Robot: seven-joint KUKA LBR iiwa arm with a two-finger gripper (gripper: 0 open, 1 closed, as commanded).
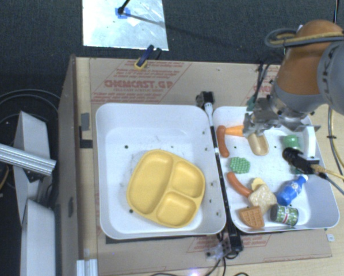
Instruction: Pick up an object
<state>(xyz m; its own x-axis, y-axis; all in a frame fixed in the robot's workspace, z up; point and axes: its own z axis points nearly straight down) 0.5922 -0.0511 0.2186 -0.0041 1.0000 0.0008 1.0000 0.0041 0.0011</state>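
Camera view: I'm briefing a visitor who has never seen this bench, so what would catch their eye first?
Probably the yellow divided tray, lying alone in the left bin. Next, the grey and orange arm reaching in from the right, its pincer low over the upper part of the right bin. That bin holds a scatter of small toy foods, with a blue bottle and a green can near its lower right.

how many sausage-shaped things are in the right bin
2. One hot dog lies along the bin's left wall near the top; the other hot dog lies lower, below the green waffle-like piece. The arm may hide more.
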